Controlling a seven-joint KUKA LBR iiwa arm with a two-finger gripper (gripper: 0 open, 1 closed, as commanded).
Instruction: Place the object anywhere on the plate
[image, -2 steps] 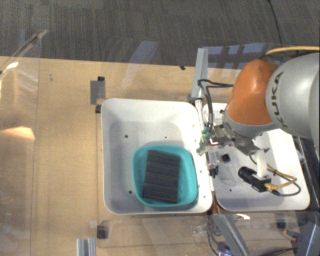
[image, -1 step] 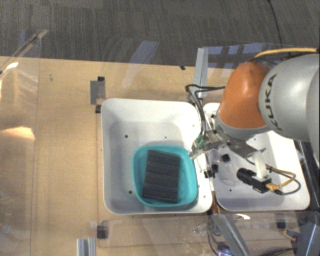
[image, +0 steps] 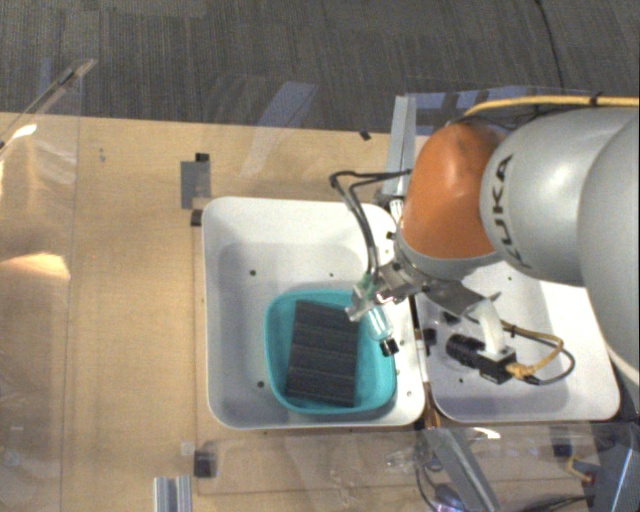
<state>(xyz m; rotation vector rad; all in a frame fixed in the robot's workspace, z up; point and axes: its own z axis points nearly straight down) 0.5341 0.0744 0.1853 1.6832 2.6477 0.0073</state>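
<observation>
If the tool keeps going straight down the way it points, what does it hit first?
Probably the right edge of the teal plate, close to the dark ridged block lying on it. The tool hangs just above there, though depth is hard to judge.

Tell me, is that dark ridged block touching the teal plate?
Touching. The camera view shows the dark ridged block lying flat inside the teal plate, resting on its floor.
</observation>
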